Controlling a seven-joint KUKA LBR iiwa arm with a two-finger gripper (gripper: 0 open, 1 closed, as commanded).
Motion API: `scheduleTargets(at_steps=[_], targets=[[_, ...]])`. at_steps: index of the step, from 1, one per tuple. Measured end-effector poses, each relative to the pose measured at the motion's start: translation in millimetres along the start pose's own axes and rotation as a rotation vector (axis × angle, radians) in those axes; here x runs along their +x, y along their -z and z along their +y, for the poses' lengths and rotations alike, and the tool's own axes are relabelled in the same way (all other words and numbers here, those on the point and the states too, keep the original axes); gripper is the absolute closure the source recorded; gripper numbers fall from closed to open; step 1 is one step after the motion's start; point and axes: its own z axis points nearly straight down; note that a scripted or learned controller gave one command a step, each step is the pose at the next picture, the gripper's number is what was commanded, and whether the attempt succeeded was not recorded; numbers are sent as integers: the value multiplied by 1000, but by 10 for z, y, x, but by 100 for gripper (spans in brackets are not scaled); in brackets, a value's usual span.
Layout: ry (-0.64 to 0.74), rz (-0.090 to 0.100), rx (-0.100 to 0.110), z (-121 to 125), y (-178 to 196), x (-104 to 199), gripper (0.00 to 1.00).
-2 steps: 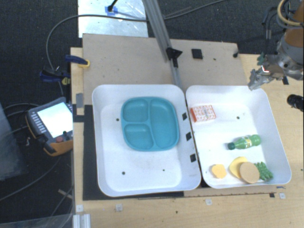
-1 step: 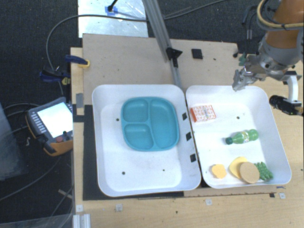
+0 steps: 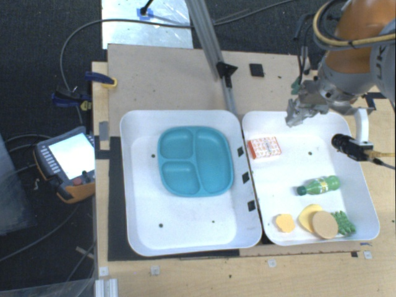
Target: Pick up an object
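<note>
L bin (image 3: pixel 142 228) holds a teal divided plate (image 3: pixel 195 161), parked out of play. R bin (image 3: pixel 272 228) has the pickables: green bottle (image 3: pixel 318 185), red-print card (image 3: pixel 264 147). Gripper (image 3: pixel 297 114) hovers at bin's top edge, nothing between fingers; open/closed can't tell.

My arm is a thick, rounded grey metal body (image 3: pixel 356 67) capped by a glossy orange band (image 3: pixel 365 14) that bulges like a dome above the wrist. A looped yellowish cable (image 3: pixel 328 33) and thinner black cables curl around that orange section and hang down its side. Below it the casing narrows into a lighter grey wrist block with hard edges, ending in my small grey metal gripper (image 3: pixel 297 116). A white bracket (image 3: pixel 362 129) juts out beside the wrist, carrying a black cylindrical attachment (image 3: pixel 348 145).
</note>
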Motion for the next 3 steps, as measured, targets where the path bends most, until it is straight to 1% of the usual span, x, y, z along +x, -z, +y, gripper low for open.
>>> scheduleTargets(at_steps=[1,2,3], targets=[[0,0,1,-123,25,567,100],[1,1,1,-239,-141,1150,100],[1,1,2,-343,-303,1658,100]])
